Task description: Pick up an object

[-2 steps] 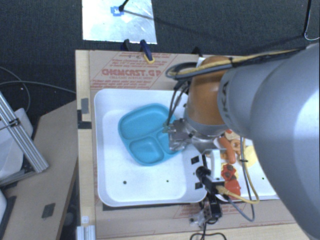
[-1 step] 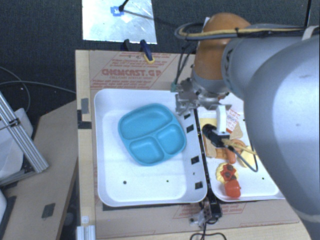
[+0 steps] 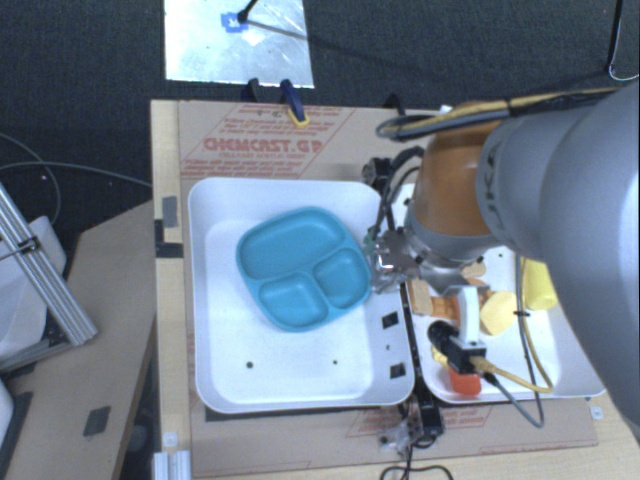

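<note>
Within left bin (image 3: 300,368), one blue plate (image 3: 300,268), right bin (image 3: 567,366) perhaps two yellow items (image 3: 498,311), end effector (image 3: 383,260) state unclear.

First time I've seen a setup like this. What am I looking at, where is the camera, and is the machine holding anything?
One camera sits fixed above a bench, looking down at a slant. The big grey and orange shape is a robot arm reaching in from the right. Its tool sits near the wall between two white bins. The left bin holds a blue divided plate. The right bin, mostly covered, shows a pale yellow lump and a bright yellow piece. Whether the tool grips anything cannot be told.
</note>
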Robot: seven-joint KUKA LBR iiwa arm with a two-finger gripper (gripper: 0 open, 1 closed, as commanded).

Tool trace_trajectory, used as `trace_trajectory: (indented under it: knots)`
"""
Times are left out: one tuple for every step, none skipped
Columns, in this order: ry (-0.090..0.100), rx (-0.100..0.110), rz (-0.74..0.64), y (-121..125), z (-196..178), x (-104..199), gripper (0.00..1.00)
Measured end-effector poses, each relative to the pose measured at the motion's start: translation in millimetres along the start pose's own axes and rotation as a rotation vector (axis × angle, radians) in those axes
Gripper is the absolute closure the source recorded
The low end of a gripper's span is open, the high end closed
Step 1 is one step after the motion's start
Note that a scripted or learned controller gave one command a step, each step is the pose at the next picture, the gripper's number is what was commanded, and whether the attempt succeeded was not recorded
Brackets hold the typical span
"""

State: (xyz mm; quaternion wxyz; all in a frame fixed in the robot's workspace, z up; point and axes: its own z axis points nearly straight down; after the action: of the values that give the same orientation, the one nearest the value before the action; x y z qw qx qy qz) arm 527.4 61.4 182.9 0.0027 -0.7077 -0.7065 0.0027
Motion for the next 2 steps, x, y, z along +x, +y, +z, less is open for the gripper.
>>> trace_trajectory:
  knots:
    - [0.007, -0.026, -0.011, -42, -240, 40, 1.0]
    - [-0.002, -0.003, -0.001, -42, -153, 25, 1.0]
